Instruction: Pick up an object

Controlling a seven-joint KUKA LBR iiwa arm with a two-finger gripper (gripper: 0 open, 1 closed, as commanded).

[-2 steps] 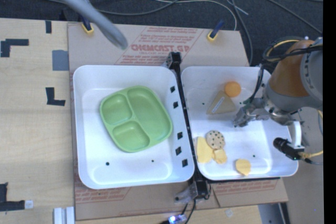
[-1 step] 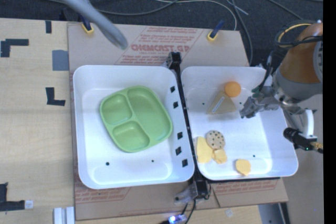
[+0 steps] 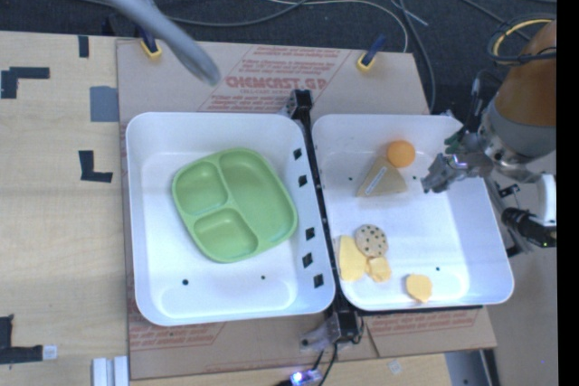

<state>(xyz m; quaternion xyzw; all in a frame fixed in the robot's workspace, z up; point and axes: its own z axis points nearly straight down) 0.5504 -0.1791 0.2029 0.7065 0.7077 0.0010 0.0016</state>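
Wooden bench top with black tape marks at left; a cardboard sheet lies under two shallow white bins set side by side, dark floor with cables beyond.

Left bin: holds a green divided tray with three compartments, lying flat and turned at an angle, roughly central in the bin.

Right bin: near its far wall, an orange ball touching or just beside a pale wedge-shaped piece. Toward the near side, a round speckled cookie overlapping a yellow slab; a small orange-yellow chunk just beside the slab; a separate yellow piece near the front wall.

Arm enters at right, grey with orange band. Gripper sits low over the right bin's far-right part, right of the wedge and apart from it. Nothing seen between its fingers; cannot tell whether it is wide or narrow.
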